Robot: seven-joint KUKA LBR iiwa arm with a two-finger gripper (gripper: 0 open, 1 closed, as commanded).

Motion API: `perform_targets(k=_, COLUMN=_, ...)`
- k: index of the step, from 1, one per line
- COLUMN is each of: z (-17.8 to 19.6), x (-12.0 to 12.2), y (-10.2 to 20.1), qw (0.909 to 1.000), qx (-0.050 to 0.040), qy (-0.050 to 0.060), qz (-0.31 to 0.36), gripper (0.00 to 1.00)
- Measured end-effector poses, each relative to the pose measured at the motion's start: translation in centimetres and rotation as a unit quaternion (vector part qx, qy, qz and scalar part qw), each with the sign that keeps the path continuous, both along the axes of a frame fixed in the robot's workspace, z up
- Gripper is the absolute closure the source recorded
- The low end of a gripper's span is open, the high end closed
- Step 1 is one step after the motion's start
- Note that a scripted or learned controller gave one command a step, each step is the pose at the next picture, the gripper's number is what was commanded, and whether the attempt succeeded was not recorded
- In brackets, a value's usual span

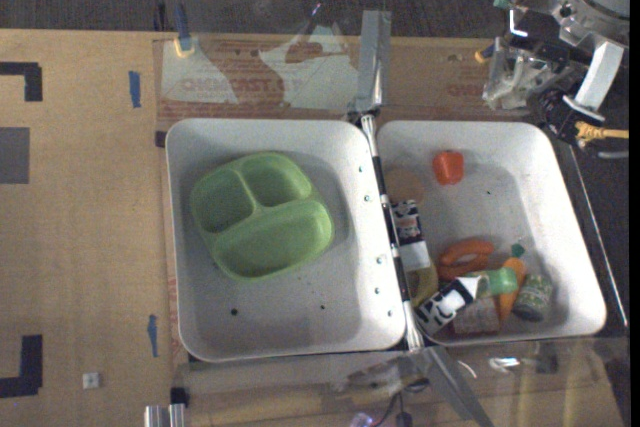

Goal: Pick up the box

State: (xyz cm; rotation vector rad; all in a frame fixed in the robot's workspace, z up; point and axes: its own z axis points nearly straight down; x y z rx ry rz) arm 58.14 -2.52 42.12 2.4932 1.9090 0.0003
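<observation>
Box (447, 302) lies low in right bin (520, 155), well apart from gripper (510, 80); its grip state possibly unreadable.

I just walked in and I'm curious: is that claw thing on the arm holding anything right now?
Tool: above the far edge of the right bin, nothing seen in it; open or closed cannot be told.

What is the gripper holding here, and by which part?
Nothing. The gripper is above the right bin's far edge; the box lies at the near side.
</observation>
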Motion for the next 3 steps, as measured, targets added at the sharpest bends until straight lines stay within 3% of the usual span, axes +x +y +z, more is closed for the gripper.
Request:
perform_targets(k=1, z=1.4, x=3.5, y=6.0, qw=0.9953, qx=0.0, qy=0.0, qz=-0.097, gripper=1.0)
perform_targets(k=2, z=1.4, x=7.2, y=12.7, qw=0.993, qx=0.0003, qy=0.0, qz=-0.118, gripper=1.0)
perform_targets(k=3, z=-0.7, x=8.1, y=20.4, qw=0.9871, qx=0.0003, qy=0.0, qz=0.16, gripper=1.0)
